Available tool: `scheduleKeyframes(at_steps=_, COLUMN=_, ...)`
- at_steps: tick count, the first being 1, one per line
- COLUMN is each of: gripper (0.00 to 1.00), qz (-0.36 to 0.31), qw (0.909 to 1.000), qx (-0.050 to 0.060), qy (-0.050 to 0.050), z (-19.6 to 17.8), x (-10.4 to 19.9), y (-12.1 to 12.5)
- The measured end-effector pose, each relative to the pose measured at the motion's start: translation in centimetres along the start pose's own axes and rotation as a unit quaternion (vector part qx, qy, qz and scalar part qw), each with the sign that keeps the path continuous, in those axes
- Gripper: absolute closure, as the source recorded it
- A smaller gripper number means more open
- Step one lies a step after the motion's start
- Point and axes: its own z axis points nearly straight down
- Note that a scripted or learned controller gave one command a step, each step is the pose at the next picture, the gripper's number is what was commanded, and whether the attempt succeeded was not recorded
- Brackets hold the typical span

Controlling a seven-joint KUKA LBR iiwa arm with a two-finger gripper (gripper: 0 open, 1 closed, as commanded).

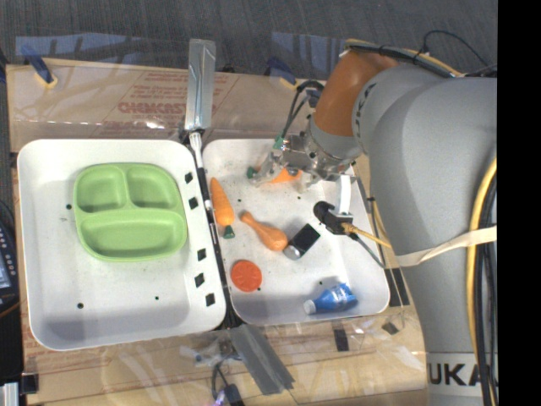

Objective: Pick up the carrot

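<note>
Beside the divided green plate's bin (51,311), the right bin (372,299) holds the carrot (221,205).

Left bin (42,227): holds green divided plate (129,211), nearer its far-left corner.
Right bin (372,282): carrot (222,205) along left edge, lengthwise, green tip toward near side.
Orange drumstick-shaped toy (264,231): mid-bin, just right of carrot, apart from it.
Black block (302,241): touching toy's thick end.
Red disc (246,275): near-left part.
Blue tube (331,299): near-right corner.
Gripper (279,167): low at far edge, w/ small orange item (285,176) by it; grip unclear.
Arm (423,142): over right edge.
</note>
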Motion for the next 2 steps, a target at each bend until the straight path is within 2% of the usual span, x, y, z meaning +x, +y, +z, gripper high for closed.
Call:
scheduleKeyframes(at_steps=1, gripper=0.0, qz=0.087, qw=0.9962, qx=-0.002, qy=0.0, z=-9.0, x=-2.8, y=0.5)
scheduleKeyframes(at_steps=2, gripper=0.0, qz=0.09, qw=0.996, qx=0.001, qy=0.0, z=0.1, x=1.2, y=-0.3)
